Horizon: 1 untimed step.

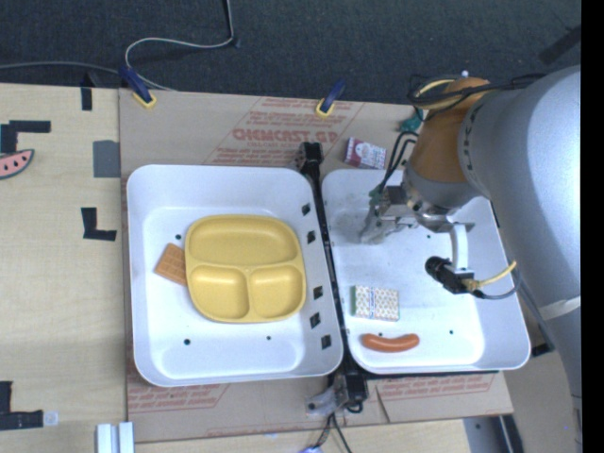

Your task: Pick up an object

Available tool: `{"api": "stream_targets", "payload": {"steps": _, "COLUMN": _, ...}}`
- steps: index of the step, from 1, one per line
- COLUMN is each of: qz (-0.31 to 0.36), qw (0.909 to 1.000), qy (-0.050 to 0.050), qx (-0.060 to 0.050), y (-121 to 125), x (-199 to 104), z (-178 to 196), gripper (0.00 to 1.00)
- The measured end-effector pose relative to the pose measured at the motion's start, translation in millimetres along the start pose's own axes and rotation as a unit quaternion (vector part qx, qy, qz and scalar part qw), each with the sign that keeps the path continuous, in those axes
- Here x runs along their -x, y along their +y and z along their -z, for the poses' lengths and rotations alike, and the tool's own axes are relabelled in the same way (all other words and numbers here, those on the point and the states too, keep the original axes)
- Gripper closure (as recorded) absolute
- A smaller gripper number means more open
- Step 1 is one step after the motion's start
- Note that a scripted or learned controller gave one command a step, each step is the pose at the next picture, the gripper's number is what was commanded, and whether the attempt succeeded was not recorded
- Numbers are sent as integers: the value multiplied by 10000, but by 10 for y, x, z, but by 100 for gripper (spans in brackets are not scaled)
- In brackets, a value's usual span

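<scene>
White right bin [491, 343] has the gripper [377, 223] down near its upper-left floor, arm [528, 159] coming in from the right. Can't tell the gripper's state: too small and blurred. Nothing visibly held.

Objects relative to the gripper:
- patterned packet [377, 302]: below it toward the near edge, apart, flat on bin floor
- sausage [391, 343]: further below, just past the packet, near the bin's front rim
- small wrapper [363, 153]: above it, outside the bin on the cardboard [274, 130]
- yellow tray [247, 266]: well to the left, in the left bin [151, 253], three compartments
- brown cracker-like piece [171, 264]: far left, tucked against the tray's left edge

Cardboard sits on the worktop [57, 281].
</scene>
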<state>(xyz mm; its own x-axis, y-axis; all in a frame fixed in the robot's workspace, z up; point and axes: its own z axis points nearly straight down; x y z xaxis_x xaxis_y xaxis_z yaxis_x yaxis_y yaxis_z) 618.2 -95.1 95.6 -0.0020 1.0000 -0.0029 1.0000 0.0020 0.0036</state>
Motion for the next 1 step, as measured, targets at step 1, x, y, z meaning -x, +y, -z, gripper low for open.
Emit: {"api": "stream_targets", "payload": {"steps": 1, "qz": -1, "qw": 10000, "qy": -2, "qx": -3, "y": -1, "x": 1, "z": -1, "gripper": 0}}
